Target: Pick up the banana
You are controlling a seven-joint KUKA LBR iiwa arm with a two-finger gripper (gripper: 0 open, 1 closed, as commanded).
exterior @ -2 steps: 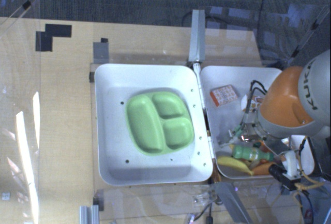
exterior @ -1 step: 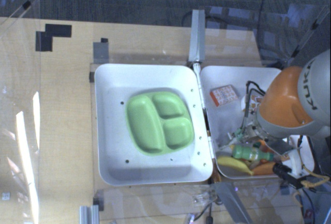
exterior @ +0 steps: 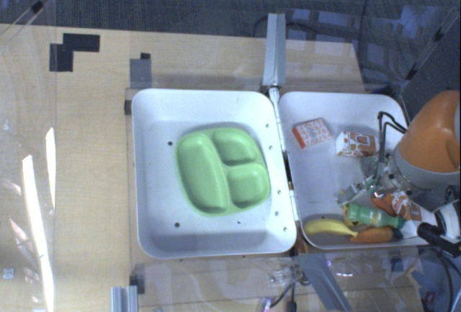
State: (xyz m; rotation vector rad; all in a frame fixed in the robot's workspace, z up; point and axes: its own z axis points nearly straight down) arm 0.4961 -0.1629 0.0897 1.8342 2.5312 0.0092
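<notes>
The two-finger gripper (exterior: 364, 186) hung low over the right white bin (exterior: 317, 181), its metal parts tangled among the clutter near that bin's right half; whether it was spread or pressed together could not be told, and nothing showed plainly pinched in it. Just below it lay one green plastic bottle with a yellow label (exterior: 371, 215) on its side, and beside that to the right one small reddish packet (exterior: 395, 204). Along the bin's near edge lay the single yellow banana (exterior: 328, 227), flat, its right end touching one orange carrot-shaped toy (exterior: 373, 235). Towards the bin's far side sat two small cartons, apart from each other: one orange-and-white square box (exterior: 311, 133) and one white-and-orange box (exterior: 356, 144).

The left white bin (exterior: 155, 181) held one light green three-compartment plastic tray (exterior: 222, 171), lying flat in its middle.

The grey arm with its orange band (exterior: 434, 136) came in from the right, bent steeply down over the right bin's right edge.
</notes>
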